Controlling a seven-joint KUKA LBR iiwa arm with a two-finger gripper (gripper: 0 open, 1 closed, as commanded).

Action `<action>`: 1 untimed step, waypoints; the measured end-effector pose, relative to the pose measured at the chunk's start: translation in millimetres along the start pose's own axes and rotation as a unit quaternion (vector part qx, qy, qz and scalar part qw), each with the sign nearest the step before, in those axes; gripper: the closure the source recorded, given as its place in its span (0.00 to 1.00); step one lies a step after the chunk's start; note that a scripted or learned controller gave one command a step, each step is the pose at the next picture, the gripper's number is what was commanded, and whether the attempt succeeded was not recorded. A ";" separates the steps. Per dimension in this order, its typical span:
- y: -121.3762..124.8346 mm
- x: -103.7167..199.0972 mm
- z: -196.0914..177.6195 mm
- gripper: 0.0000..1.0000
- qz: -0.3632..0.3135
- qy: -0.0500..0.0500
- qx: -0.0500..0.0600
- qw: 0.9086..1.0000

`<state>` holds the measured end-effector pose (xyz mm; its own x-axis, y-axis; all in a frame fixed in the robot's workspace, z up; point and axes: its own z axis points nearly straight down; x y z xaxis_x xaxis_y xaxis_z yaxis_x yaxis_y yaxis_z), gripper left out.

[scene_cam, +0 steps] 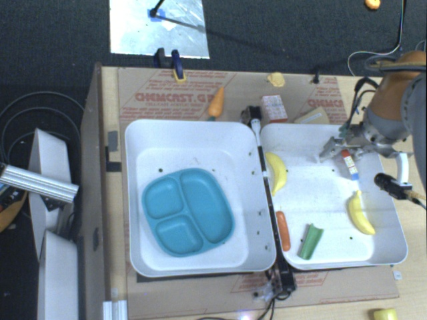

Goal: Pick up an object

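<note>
Over the right bin (387,249), the jaws (348,157) grip a small red-and-white tube (349,163).

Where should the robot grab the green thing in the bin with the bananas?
Probably across the middle of the green piece, coming straight down from above. It lies flat, long and narrow, tilted a little, with bare bin floor on both long sides, so the pincer's fingers could straddle its narrow width.
</note>
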<state>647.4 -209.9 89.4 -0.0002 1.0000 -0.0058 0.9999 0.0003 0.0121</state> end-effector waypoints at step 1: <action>25.1 3.0 -68.4 0.00 -0.002 0.001 0.001 1.000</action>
<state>671.6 -206.4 158.0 -0.0051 1.0000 -0.0032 0.9999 0.0051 0.0110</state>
